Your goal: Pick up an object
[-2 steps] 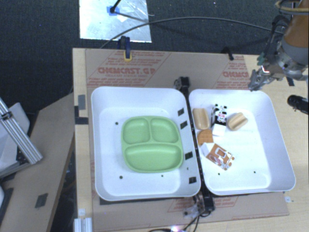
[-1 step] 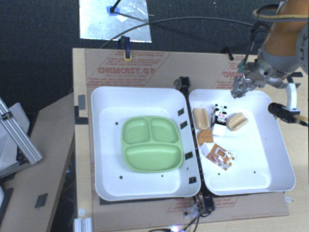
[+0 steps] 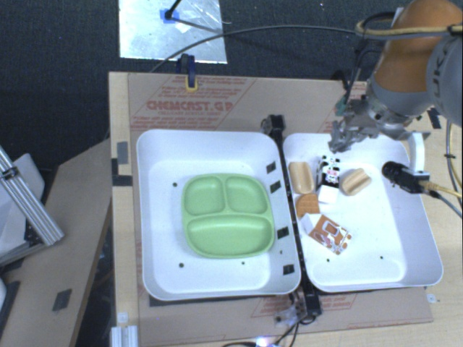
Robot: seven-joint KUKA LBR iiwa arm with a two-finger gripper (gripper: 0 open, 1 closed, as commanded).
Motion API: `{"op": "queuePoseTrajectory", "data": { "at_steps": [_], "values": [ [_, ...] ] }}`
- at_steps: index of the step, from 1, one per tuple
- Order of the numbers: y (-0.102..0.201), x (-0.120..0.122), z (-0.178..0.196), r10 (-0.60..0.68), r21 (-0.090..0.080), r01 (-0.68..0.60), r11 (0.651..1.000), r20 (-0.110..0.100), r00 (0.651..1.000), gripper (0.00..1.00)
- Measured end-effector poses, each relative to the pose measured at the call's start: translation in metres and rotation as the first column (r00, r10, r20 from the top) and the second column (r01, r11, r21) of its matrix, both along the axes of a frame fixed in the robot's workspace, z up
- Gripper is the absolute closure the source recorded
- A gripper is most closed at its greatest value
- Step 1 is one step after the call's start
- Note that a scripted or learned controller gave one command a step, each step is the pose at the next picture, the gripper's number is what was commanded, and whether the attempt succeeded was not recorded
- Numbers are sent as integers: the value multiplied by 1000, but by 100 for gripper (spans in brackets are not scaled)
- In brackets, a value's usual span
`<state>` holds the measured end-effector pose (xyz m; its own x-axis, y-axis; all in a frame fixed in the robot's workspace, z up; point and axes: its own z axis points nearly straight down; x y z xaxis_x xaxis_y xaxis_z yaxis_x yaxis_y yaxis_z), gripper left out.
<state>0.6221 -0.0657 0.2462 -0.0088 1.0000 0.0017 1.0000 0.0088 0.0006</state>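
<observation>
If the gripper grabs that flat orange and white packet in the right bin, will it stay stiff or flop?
The flat packet looks like a thin printed wrapper, so it would probably bend or sag if pinched at one edge. It looks light for its size. Lying flat on the right bin, it seems unlikely to roll, though it may slide if pushed.

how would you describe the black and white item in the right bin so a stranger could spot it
Start at the right white bin, where small items cluster near its left wall. The black and white item sits at the cluster's top, just below the gripper. Its cow-like patches set it apart from the tan pieces on either side.
</observation>
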Motion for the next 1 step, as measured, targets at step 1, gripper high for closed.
{"op": "queuePoseTrajectory", "data": {
  "at_steps": [1],
  "values": [
    [54,-6,-12,1,0,-1,1000,0,1000,100]
  ]
}}
